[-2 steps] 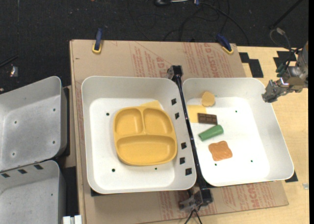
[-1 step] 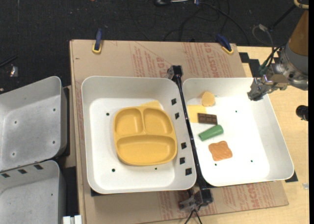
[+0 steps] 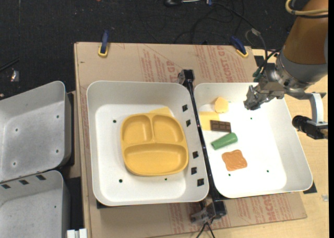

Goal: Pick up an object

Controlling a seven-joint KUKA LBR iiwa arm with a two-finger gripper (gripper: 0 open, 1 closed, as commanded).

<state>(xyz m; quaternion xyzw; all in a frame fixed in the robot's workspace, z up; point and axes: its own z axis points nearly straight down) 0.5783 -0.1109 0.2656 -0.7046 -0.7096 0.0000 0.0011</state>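
In the right bin (image 3: 271,174) lie several small toy foods: a pale yellow rounded piece (image 3: 221,104), a flat yellow slab (image 3: 207,111) at the bin's left wall, a brown chocolate bar (image 3: 220,126), a green cylinder (image 3: 224,140) and an orange toast-like piece (image 3: 234,159). My gripper (image 3: 252,101) hangs over the upper part of the right bin, to the right of the pale yellow piece and apart from it. Nothing shows between its tips.
The left bin (image 3: 104,179) holds a yellow divided tray (image 3: 154,144). A black divider (image 3: 197,138) runs between the bins. White lids (image 3: 31,127) lie off the bench at the left. Blue-yellow clamps (image 3: 104,44) hold the cardboard at the back.
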